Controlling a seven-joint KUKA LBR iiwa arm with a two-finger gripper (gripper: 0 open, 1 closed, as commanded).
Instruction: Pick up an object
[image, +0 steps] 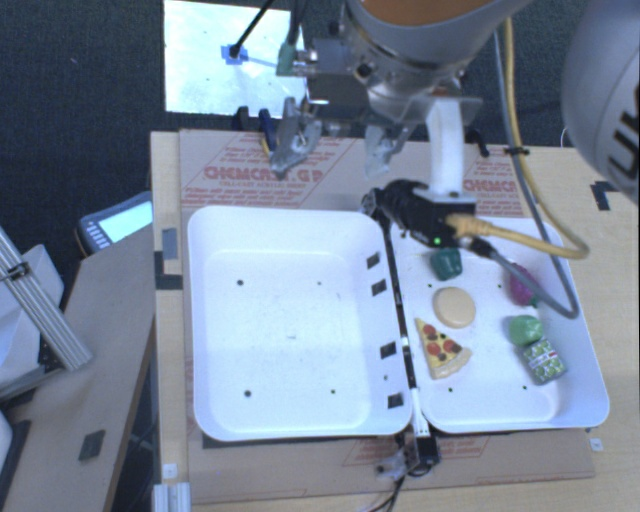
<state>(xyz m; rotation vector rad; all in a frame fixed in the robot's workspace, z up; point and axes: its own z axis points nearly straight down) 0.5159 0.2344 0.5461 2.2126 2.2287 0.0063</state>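
Toys (455, 307) in right bin, below raised pincer (335, 150)

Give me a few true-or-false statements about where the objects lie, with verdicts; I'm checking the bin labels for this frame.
1. The pizza slice lies in the right bin. True.
2. The round tan disc sits in the left bin. False: it lies in the right bin, just above the pizza slice.
3. The gripper hangs above the bins' far edge with its fingers apart and nothing between them. True.
4. The pink object touches the pizza slice. False: they lie well apart.
5. The teal object lies near the divider. True.
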